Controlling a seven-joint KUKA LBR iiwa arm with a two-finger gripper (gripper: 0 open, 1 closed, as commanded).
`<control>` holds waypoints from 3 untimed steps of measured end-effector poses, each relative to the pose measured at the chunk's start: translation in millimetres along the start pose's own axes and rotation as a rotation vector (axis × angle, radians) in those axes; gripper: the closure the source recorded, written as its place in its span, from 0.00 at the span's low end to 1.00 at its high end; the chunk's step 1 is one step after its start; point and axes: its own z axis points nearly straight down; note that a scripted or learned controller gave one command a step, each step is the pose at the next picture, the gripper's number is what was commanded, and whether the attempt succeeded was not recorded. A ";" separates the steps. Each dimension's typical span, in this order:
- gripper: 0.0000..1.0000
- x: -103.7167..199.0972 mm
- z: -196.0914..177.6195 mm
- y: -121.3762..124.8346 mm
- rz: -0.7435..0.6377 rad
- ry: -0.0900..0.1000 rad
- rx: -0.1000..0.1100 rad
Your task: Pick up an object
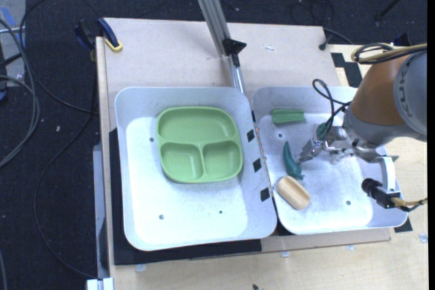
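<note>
In the camera view, the pincer (314, 149) is seen low over the right bin (353, 204), carried by the grey arm with its orange band (380, 102), which reaches in from the right. Its tips are pointed leftward and down. Whether the pincer is spread or pressed together cannot be told, since the tips are small and blurred against the white floor; nothing is seen pinched in it.

Just to the left of the pincer, and slightly below it, a dark green curved piece (291, 161) is lying on the bin floor. It is judged to be the likeliest thing aimed at, because the tips are turned toward it and are very near it; whether it is touched cannot be made out. Further below and left of the pincer, a tan bread-like roll (293, 193) is resting near the bin's left wall. Above and left of the pincer, a flatter green piece (288, 117) is lying near the far wall. These three are spread apart, so each can be approached without the others being disturbed.

Well to the left of the pincer, beyond the wall between the bins, a green divided plate (200, 144) is sitting in the left bin (136, 214). Both bins are borne side by side on the tabletop (170, 54).

The pick-up is judged not yet done.
</note>
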 end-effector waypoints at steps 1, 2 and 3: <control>1.00 -0.4 -13.5 1.5 0.001 -0.001 -0.005; 1.00 0.4 -56.3 4.6 -0.003 -0.003 -0.010; 1.00 -5.4 -103.5 12.2 -0.003 -0.003 -0.011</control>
